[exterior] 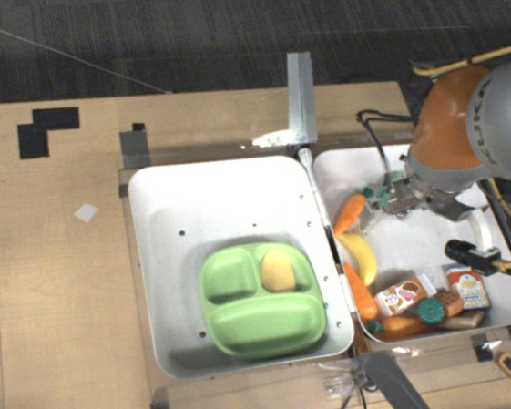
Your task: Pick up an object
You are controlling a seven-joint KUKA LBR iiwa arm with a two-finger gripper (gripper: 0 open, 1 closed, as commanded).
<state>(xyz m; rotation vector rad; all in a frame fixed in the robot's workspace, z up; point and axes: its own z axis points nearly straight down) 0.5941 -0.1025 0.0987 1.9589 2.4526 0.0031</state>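
My gripper [385,199] hangs low over the upper left part of the right bin [424,239], at the end of the grey arm with its orange band [444,127]. Just to its left lies an orange carrot [350,213], slanted against the bin's left wall, very close to the gripper's tip. A yellow banana [362,256] lies below that carrot. A second carrot [362,293] rests lower along the same wall. I see nothing held in the gripper.
Along the right bin's bottom edge sit a small printed box [402,297], another carrot [399,325], a brown item [450,301] and a small carton [467,287]. The left bin [174,217] holds a green divided plate [264,322] with a yellow fruit [278,271].
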